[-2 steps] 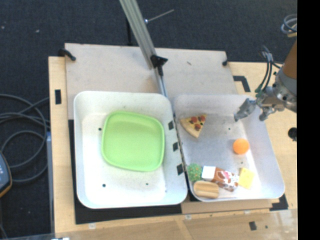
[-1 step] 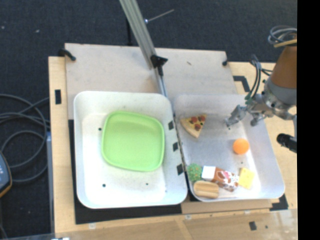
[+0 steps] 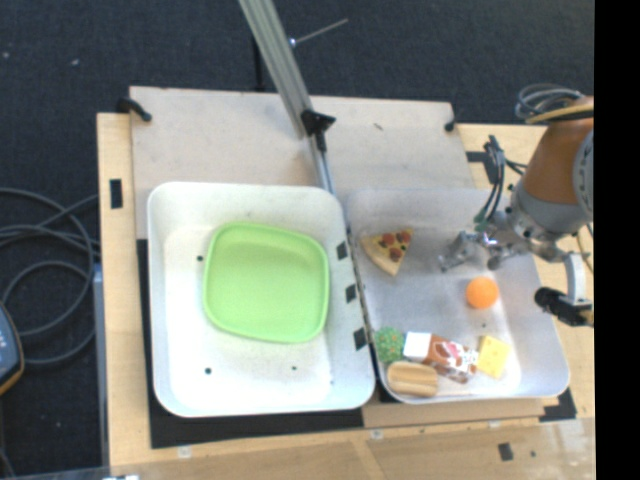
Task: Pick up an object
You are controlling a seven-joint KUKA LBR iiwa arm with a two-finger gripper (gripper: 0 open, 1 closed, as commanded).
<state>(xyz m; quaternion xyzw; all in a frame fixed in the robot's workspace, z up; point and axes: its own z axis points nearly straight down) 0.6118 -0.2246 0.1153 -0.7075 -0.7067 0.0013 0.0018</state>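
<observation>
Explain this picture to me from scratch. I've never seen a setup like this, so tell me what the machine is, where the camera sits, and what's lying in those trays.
One camera looks down at a slant on a bench with two shallow white bins. The grey machine with an orange band at the right edge is a robot arm; its gripper, a two-finger claw for picking things up, hovers over the right bin. I can't tell whether its fingers are open, and nothing visibly sits between them.

The left bin holds a green plate. The right bin holds small toy foods: a pizza slice near the top, an orange ball in the middle, and a cluster along the bottom edge, including a bread roll and a yellow piece.
</observation>
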